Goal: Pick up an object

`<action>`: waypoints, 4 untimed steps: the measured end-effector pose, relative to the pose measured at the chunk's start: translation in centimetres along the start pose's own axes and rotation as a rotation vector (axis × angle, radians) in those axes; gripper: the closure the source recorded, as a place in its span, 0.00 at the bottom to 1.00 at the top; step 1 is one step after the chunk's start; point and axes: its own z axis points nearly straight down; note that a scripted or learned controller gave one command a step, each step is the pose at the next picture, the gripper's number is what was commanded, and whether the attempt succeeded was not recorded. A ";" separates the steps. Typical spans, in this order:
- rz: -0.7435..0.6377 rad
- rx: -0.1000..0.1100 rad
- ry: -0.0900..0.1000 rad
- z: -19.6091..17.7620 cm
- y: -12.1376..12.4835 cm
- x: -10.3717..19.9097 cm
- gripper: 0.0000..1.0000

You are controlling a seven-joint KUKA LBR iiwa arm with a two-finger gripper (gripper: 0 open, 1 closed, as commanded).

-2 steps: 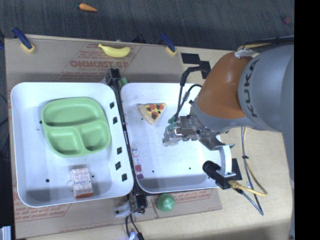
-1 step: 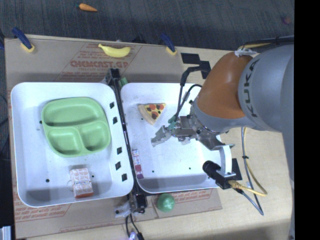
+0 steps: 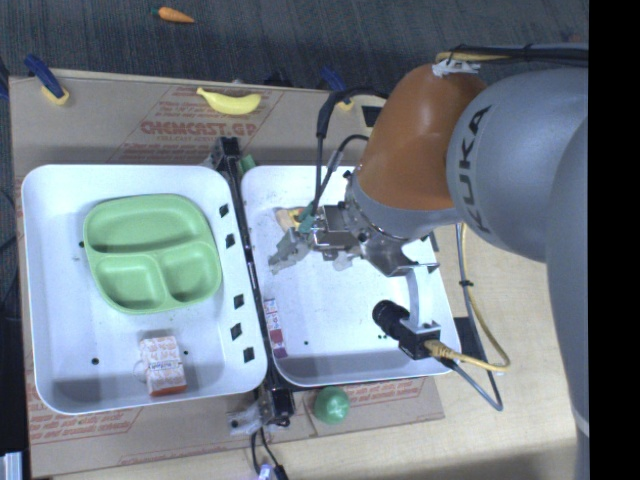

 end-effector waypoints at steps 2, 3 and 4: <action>-0.001 -0.002 0.000 -1.4 -1.9 1.3 0.00; -0.001 0.003 -0.001 4.3 -2.0 4.5 0.00; 0.002 -0.003 -0.002 -4.7 3.7 -1.6 0.00</action>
